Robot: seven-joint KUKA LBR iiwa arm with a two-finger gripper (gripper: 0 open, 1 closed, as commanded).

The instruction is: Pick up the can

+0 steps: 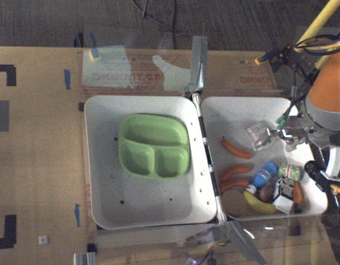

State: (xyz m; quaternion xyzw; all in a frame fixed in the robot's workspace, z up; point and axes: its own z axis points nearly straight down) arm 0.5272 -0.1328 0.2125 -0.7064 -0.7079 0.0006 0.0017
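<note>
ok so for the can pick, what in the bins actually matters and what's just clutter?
Job: can, in the lower-left corner of the right bin as the camera sees it; end effector over that bin.
Clutter: green divided plate, banana, blue bottle, sausages, green carton, crumpled wrapper.

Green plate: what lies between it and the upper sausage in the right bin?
Camera view: the bins' neighbouring rims and bare white floor lie between plate and sausage.
</note>
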